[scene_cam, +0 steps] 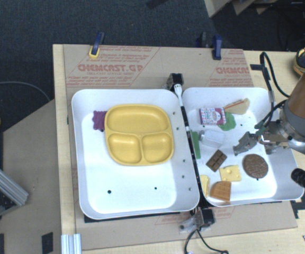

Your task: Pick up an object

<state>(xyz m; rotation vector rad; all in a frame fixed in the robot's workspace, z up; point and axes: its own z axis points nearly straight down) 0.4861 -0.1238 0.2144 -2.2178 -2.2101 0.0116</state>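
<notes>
The claw point(246, 143), fingers apart and empty, hangs over the right bin point(285, 192) just left of the brown round cookie point(255, 165); crowded neighbours risk a glancing, failed grip.

Two white bins are seen on a tan tabletop point(142, 62) printed with reddish lettering: the left bin point(94, 189) is occupied by a yellow divided tray point(139, 133) with a purple item point(98, 119) at its edge. In the right bin point(263, 192), a pink-and-white carton point(212, 115), a green piece point(228, 123), a dark brown round patty point(255, 165), a brown rectangular block point(216, 160), a yellow cheese-like square point(230, 173) and an orange-tan wafer point(221, 190) are shown. The arm point(303, 107) is coloured orange-brown above grey, and the gripper point(246, 142) is dark grey.
</notes>
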